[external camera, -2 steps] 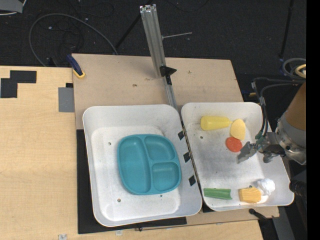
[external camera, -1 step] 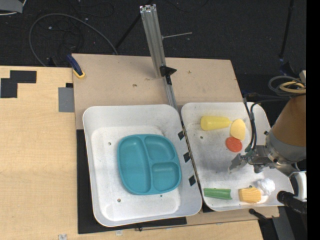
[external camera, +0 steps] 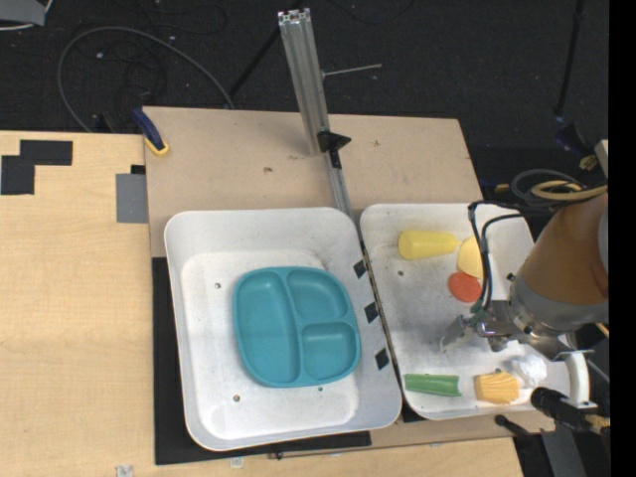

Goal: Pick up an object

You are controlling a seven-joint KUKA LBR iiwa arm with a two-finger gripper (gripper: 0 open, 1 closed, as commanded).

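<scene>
The right white bin [external camera: 417, 311] holds a yellow oblong piece [external camera: 427, 243], a second yellow piece [external camera: 469, 256], a red-orange piece [external camera: 462, 286], a green stick-shaped piece [external camera: 432, 385] and a yellow corn-like piece [external camera: 497, 389]. My gripper [external camera: 475, 336] hangs low over the bin floor, just below the red-orange piece and above the corn-like piece. It stands open with nothing between its fingers; one finger [external camera: 452, 338] splays out to the left. The arm's orange band [external camera: 571, 256] covers the bin's right side.
The left white bin [external camera: 199, 266] carries a teal divided tray [external camera: 295, 324]. A metal post [external camera: 303, 78] rises behind the bins. Black clips [external camera: 370, 311] sit along the seam between the bins. Cables [external camera: 542, 182] lie at the far right.
</scene>
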